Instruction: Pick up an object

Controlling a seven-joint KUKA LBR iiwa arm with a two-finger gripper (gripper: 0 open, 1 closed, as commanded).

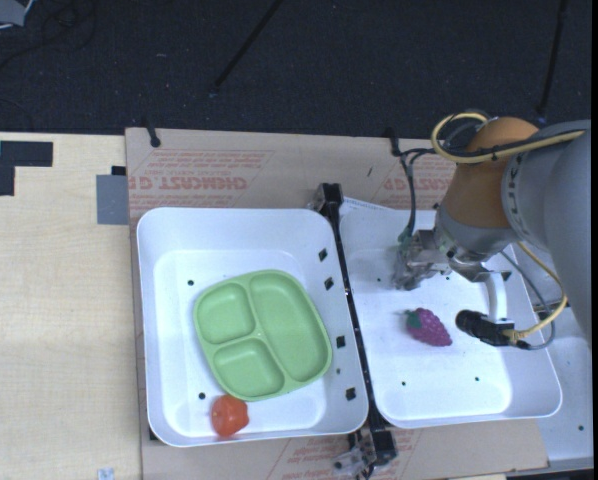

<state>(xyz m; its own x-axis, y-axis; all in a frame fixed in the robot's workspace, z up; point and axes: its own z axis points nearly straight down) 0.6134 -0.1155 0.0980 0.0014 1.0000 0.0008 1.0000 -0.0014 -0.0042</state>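
Observation:
A purple bunch of toy grapes (429, 327) with a green stem lies in the middle of the right bin (459, 398). My gripper (411, 271) hangs low over that bin's far part, up and left of the grapes and apart from them. Nothing shows between its fingers; the wrist hides their spread. In the left bin (169, 268) a green three-compartment plate (263, 334) lies flat, and a small orange-red object (229, 415) rests by the near wall just below the plate.
A black divider rail (344, 308) runs between the two bins. The bins sit on a cardboard sheet (239, 168) on the wooden bench. The grey arm with its orange band (494, 183) covers the right bin's far right corner.

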